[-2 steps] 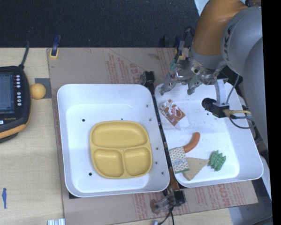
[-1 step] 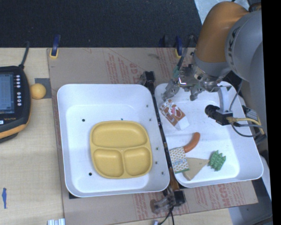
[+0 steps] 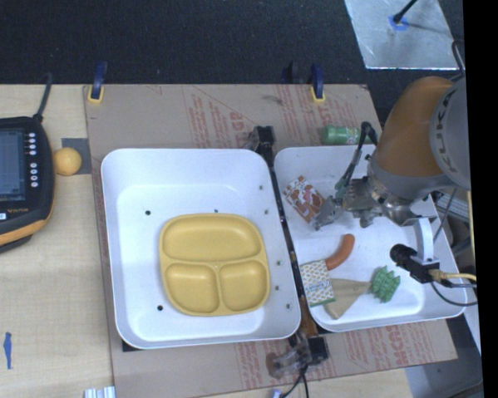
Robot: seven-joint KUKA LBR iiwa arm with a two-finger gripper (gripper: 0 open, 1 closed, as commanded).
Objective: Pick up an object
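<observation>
Orange-banded and grey, the arm (image 3: pixel 413 144) enters from three o'clock and bends low over the right bin (image 3: pixel 309 162). Its gripper (image 3: pixel 343 211) hovers at the bin's centre, fingers parted with nothing between them. This looks like the approach before a grasp. Candidates lie close: a red-and-white wrapped snack (image 3: pixel 301 197) at nine o'clock of the gripper, a toy sausage (image 3: pixel 340 251) at six o'clock, a green block (image 3: pixel 385 284) further towards five. Next it must settle over one, descend, and close. The left bin (image 3: pixel 131 179) holds a yellow divided tray (image 3: pixel 213 263).
</observation>
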